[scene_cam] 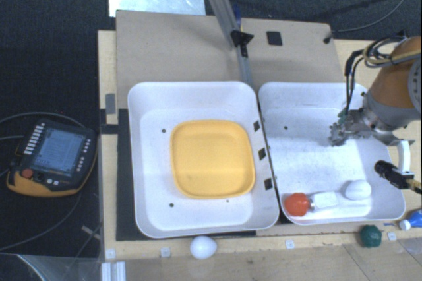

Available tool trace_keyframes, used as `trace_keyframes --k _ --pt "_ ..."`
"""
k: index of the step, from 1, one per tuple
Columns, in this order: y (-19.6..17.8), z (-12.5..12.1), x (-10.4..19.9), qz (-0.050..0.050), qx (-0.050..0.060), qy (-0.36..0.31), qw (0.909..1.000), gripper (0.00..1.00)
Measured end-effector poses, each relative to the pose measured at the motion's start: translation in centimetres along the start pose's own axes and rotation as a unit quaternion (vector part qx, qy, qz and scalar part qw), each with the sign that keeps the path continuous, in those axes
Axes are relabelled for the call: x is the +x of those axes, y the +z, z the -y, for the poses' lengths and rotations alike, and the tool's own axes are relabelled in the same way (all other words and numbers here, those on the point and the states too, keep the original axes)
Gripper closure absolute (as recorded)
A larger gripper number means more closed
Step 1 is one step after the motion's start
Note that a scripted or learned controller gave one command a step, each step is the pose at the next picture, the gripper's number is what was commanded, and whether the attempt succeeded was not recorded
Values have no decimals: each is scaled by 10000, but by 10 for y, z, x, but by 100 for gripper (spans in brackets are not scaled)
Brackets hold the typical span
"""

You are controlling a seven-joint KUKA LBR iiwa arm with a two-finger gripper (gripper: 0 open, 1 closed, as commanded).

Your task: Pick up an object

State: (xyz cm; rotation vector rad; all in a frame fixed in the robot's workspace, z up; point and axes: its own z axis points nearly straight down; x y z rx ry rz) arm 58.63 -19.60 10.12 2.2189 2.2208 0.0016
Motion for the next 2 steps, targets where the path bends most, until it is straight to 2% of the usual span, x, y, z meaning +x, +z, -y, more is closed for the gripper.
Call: trace_keyframes --k 2 --pt "-112 12 1 0 -6 1 10000 100"
